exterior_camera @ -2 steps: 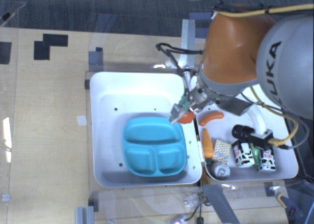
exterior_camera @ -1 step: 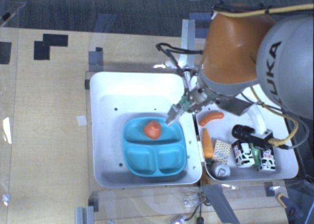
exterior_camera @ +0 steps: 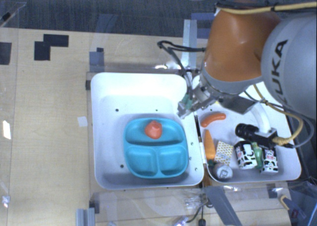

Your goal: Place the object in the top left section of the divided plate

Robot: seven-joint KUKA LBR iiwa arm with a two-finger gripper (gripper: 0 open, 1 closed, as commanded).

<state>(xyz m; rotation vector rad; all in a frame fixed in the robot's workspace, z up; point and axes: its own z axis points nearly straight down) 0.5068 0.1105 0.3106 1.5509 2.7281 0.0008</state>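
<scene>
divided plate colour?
Light blue, seen in the camera view: divided plate in the left bin.

A blue divided plate (exterior_camera: 156,147) sits in the left white bin (exterior_camera: 106,121) on a pale wooden tabletop (exterior_camera: 44,136), with a small orange-red object (exterior_camera: 154,129) resting in the plate's wide upper section. The grey arm with its orange band (exterior_camera: 237,44) reaches in from the right, and its hand (exterior_camera: 186,105) hangs over the bin's upper right corner, above and apart from the plate. The right bin (exterior_camera: 292,168) holds an orange sausage-shaped piece (exterior_camera: 214,118), a carrot (exterior_camera: 209,144), a patterned packet (exterior_camera: 224,152), a black-and-white carton (exterior_camera: 256,155) and a silver can (exterior_camera: 224,172).
</scene>
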